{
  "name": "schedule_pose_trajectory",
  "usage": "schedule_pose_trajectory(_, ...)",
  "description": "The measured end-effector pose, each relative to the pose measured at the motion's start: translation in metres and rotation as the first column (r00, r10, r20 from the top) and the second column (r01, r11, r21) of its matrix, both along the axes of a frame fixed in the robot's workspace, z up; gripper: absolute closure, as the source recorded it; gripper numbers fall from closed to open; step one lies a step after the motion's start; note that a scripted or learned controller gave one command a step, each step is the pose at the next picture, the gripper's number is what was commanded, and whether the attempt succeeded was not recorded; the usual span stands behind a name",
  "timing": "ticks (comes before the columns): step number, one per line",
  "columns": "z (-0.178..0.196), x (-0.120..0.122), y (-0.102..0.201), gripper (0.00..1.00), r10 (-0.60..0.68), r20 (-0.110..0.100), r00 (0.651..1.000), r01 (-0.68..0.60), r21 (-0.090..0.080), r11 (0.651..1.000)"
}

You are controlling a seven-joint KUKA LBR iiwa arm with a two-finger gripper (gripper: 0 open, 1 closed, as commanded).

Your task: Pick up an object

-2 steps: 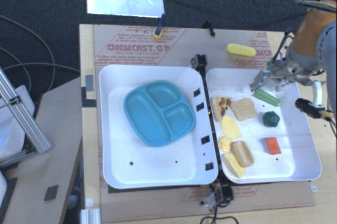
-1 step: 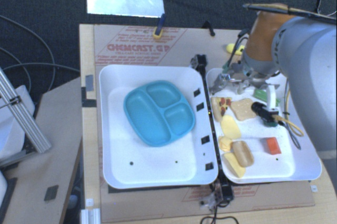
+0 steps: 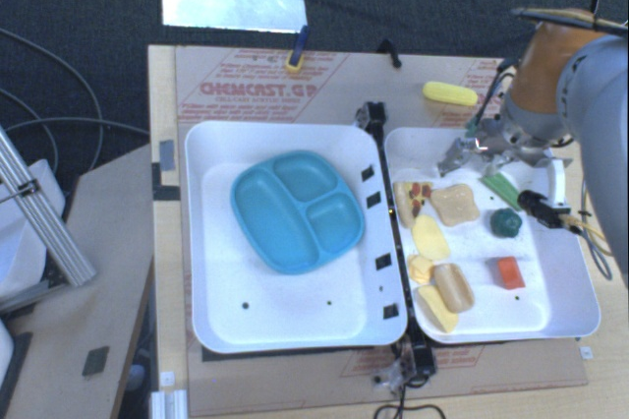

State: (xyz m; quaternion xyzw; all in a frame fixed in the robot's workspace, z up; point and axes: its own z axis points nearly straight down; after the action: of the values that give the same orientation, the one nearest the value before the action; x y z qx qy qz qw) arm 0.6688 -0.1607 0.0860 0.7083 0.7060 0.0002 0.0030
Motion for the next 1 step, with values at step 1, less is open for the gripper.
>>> schedule_pose_trajectory(1,0.0003,-0.0046,-0.0494,0.0,0.001,0.001,1.0,-0.001,0.001,1.0)
